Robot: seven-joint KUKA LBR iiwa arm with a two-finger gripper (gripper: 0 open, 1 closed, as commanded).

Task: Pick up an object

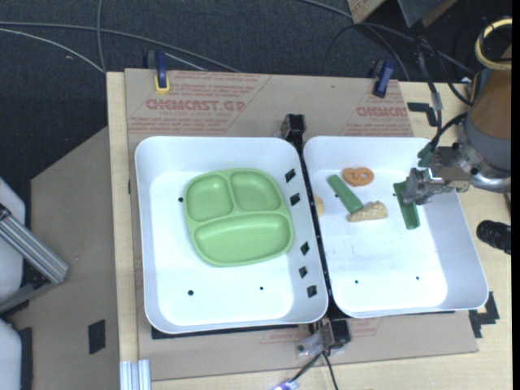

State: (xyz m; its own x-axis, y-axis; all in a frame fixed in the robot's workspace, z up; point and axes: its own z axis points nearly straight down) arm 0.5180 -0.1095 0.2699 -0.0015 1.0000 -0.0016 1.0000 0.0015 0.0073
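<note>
In the right bin (455, 266) lie an orange ring-shaped piece (357, 175), a green stick (344, 195) and a tan crumbly piece (370, 211). A second green stick (410, 214) sits at the bin's right side. My gripper (413, 189) reaches in from the right, and its dark fingers are closed over that stick's upper end. The lower end of the stick points toward the bin's front. I cannot tell whether it is lifted or resting on the floor.
The left bin (162, 283) holds a green divided plate (237, 216). A small tan bit (318, 208) lies by the divider between the bins. Blue clamps (162, 70) sit at the board's back edge. Cables run behind the arm at right.
</note>
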